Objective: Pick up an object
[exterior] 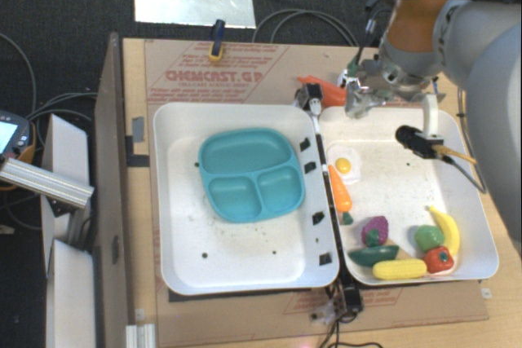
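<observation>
A: Item one, you have the gripper (359, 98) at the far rim of the right bin (481, 244), above bare floor. Jaws?

B: You cannot tell from this slant, the wrist hides them; nothing visible between them.

A: Item two, pickable stock?

B: All in the right bin, well apart from the gripper: fried egg (344, 165), carrot (340, 190) along the divider, purple piece (374, 230), possibly an eggplant, corn cob (399, 269), banana (446, 230), tomato (440, 258). They crowd the near corner, likely pushed or dropped there.

A: Item three, left bin (175, 200)?

B: One teal divided plate (251, 175), lying flat.

A: Lettering?

B: You can read "CHEMCAST GP" in red on the board (220, 73) beneath the bins
</observation>
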